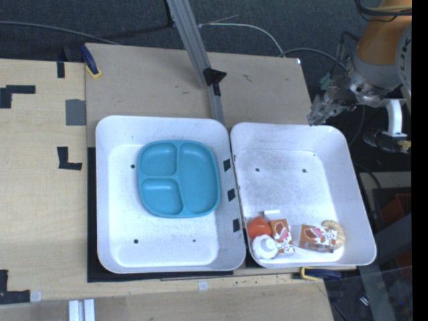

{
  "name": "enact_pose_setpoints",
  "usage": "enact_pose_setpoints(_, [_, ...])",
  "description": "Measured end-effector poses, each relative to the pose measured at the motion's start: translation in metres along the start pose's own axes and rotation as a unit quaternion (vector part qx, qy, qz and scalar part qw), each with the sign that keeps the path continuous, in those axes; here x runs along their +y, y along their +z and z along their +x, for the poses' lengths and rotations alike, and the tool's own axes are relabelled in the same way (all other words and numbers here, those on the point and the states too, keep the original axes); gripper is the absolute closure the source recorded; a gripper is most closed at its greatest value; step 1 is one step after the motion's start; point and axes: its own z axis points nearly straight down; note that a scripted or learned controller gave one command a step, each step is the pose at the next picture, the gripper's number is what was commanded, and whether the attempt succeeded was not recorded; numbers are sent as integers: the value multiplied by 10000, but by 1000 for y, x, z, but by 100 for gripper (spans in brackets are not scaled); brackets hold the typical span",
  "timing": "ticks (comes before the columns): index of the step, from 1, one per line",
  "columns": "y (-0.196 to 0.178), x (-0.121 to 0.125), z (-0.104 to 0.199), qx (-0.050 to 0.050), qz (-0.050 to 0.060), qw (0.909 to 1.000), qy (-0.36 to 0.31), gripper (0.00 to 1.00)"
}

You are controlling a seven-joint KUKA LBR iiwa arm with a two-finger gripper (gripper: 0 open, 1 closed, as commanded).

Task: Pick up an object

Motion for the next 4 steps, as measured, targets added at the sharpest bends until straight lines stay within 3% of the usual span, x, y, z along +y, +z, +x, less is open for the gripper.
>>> enact_pose_setpoints(4, [32,-77,213,13,48,10000,-23,100])
